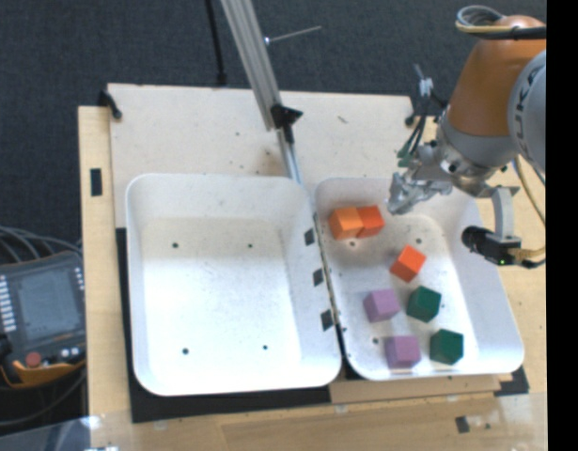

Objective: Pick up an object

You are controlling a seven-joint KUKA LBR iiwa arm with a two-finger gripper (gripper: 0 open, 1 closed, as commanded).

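Observation:
The right bin (476, 294) holds several blocks. Two orange blocks (355, 222) sit side by side near its far left corner. A third orange block (408, 263) lies in the middle. Two purple blocks (382, 304) (401, 350) and two green blocks (424, 303) (446, 346) lie toward the near side. My gripper (401, 198) hangs over the far end of the right bin, just right of the orange pair, with nothing seen between its fingers.
The left bin (223, 285) stands beside the right one. A slanted metal pole (256, 64) rises from the far edge between the bins. A teach pendant (37, 313) lies off the bench at the left.

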